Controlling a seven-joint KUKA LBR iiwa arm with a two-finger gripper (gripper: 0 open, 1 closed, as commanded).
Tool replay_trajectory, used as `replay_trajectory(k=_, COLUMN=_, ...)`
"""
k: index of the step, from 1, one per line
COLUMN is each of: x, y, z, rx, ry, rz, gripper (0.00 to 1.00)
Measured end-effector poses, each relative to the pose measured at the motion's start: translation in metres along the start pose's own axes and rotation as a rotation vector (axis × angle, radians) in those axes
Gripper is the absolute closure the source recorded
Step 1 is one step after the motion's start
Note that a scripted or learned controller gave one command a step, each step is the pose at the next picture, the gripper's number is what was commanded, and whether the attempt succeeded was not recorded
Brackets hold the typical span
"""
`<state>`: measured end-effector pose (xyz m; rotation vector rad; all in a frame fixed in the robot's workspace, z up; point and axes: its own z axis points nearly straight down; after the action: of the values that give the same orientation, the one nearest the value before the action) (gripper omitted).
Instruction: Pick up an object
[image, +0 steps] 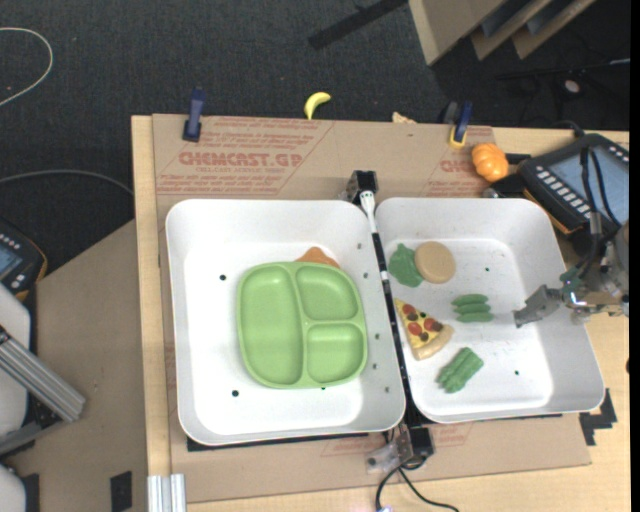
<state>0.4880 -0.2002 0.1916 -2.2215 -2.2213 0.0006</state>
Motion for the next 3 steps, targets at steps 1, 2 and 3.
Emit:
replay_trajectory(k=1, x=0.08, y=-0.007, z=-0.229, rx=-0.018, ry=-0.003, rz=-0.008, gripper=0.0)
replay_trajectory(k=2, x=0.131, y=-0.008, z=-0.352, rx=-0.02, ry=-0.001, rz=-0.007, gripper=0.0)
replay_trajectory(k=3, x=0.128, y=-0.008, z=-0.355, rx=-0.007, ry=-0.002, rz=-0.001, gripper=1.0)
